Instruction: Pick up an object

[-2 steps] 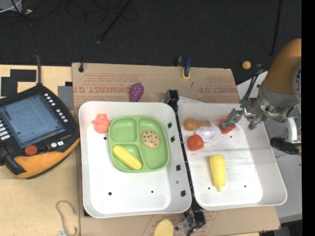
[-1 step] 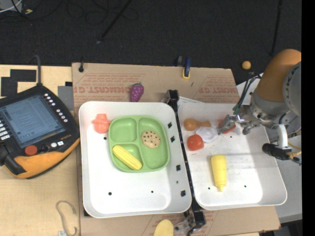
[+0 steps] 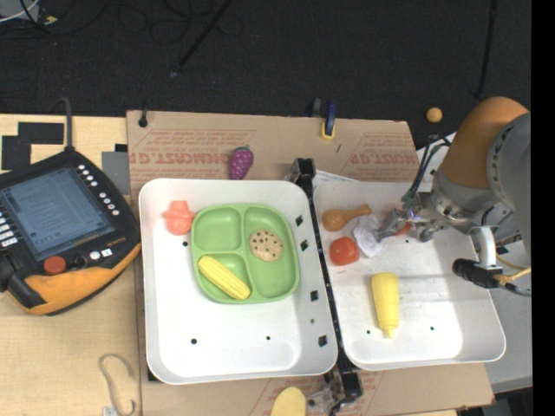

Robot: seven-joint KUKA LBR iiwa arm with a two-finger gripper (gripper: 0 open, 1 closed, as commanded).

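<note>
White plastic is surrounding the work: the gripper [image 3: 375,232] is sitting low in the right bin [image 3: 486,336], near that bin's upper left part, with the grey arm [image 3: 486,180] reaching in from the right. Whether the claw is released or clenched cannot be told, since its tip is merging with a pale crumpled thing there.

Three likely targets are lying close. Nearest is the red tomato [image 3: 344,250], just beside the claw, down and to its left; being round, it is offering no long axis to line up with. Up and to the left of the claw, the brown drumstick [image 3: 344,217] is lying with its long axis running roughly left to right, its fat end pointing left toward the divider and its thin end pointing right, toward the claw. Below the claw, farther off than the other two, the yellow mustard bottle [image 3: 385,302] is lying flat, its long axis running up and down the view, its narrow nozzle pointing toward the near rim.

Judging by position, the tomato or the drumstick is asking for only a short shift to the left, while the bottle would need a longer pull toward the front.

Well to the left of the claw, the left bin [image 3: 225,354] is holding a green plate [image 3: 286,277] with a corn cob [image 3: 225,276] and a cookie [image 3: 266,245], and a pink toy [image 3: 178,217].
</note>
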